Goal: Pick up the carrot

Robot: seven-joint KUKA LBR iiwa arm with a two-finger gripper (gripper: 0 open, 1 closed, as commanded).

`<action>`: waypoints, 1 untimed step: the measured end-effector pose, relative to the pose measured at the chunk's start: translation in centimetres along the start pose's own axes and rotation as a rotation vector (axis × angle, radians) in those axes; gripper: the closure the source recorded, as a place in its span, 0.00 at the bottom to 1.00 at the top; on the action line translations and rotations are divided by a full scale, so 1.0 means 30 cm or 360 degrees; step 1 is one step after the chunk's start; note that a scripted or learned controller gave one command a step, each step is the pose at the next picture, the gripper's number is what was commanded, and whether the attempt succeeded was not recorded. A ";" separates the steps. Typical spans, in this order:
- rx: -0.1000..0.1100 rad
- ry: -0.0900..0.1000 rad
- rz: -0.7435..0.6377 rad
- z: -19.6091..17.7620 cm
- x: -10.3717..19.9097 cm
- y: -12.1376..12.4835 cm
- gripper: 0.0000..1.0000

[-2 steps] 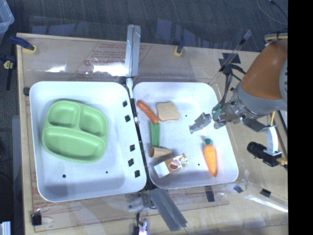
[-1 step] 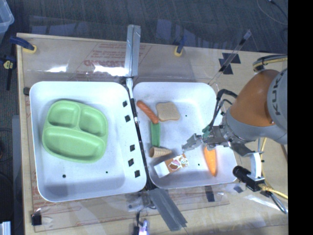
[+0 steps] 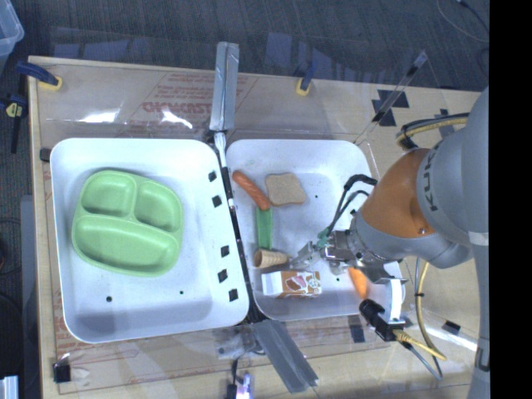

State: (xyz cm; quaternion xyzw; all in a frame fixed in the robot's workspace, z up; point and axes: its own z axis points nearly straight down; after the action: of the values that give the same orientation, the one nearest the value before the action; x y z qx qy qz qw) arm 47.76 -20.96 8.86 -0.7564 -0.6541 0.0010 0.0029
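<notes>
Orange carrot [image 3: 358,282] is seen low in the right bin [image 3: 332,152] beside the gripper [image 3: 331,252], whose state cannot be told; a grasp is still needed.

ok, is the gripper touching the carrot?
Cannot tell. In the camera view the carrot lies close beside the gripper, partly tucked under the arm's wrist, and the wrist hides whatever contact or gap there is.
</notes>
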 end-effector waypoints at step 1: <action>0.0006 0.0000 -0.0006 -0.023 -0.005 0.003 1.00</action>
State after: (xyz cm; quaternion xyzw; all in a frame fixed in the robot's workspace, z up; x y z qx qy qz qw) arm 47.83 -21.11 9.56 -0.7552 -0.6555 0.0022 0.0042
